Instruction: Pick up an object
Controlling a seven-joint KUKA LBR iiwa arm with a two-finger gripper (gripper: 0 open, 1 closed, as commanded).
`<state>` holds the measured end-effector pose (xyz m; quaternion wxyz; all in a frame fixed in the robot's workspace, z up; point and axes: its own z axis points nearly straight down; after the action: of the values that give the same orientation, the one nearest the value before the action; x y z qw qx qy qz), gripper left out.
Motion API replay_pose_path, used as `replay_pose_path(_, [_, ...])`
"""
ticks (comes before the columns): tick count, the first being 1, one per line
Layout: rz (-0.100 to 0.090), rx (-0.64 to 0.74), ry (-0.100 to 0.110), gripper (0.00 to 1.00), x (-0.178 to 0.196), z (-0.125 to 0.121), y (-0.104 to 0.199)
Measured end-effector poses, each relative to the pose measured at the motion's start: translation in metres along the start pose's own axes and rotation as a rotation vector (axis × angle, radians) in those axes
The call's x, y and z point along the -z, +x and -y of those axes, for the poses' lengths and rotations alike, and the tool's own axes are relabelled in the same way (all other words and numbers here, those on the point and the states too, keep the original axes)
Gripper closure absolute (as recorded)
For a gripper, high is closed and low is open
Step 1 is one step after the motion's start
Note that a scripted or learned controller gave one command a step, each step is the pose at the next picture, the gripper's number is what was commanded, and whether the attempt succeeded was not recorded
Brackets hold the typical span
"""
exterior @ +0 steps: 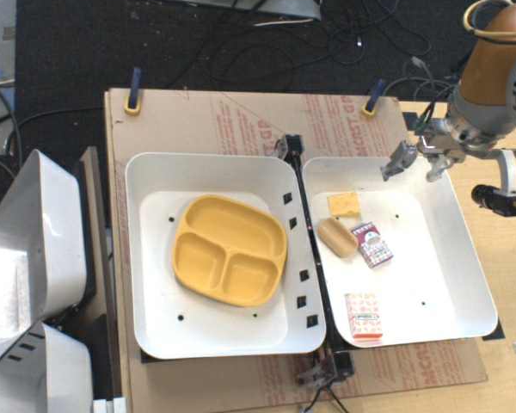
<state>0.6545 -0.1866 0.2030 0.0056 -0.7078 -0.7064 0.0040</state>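
Two shallow white bins sit side by side on a cardboard-covered bench: the left bin (146,256) holds a yellow plastic divided plate (229,249) lying flat near its middle, and the right bin (447,265) holds four small things. A square yellow sponge-like block (344,204) lies toward the right bin's upper left, with a tan rounded bread-roll shape (336,237) just below it and nearly touching. Just right of the roll is a small purple and white printed carton (372,244), lying tilted. Well apart from these, by the right bin's near rim, lies a flat white packet with orange-red print (364,317). The grey arm with its orange band (492,54) reaches in from the right, and its two-finger gripper (417,162) hangs over the right bin's far rim, up and to the right of the yellow block. Its two fingers stand spread apart with nothing between them.
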Motion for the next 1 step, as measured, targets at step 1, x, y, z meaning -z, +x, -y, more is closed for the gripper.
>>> replay_pose_path(1, [0.003,0.003,-0.014,0.0,0.0097,-0.0029,0.0008])
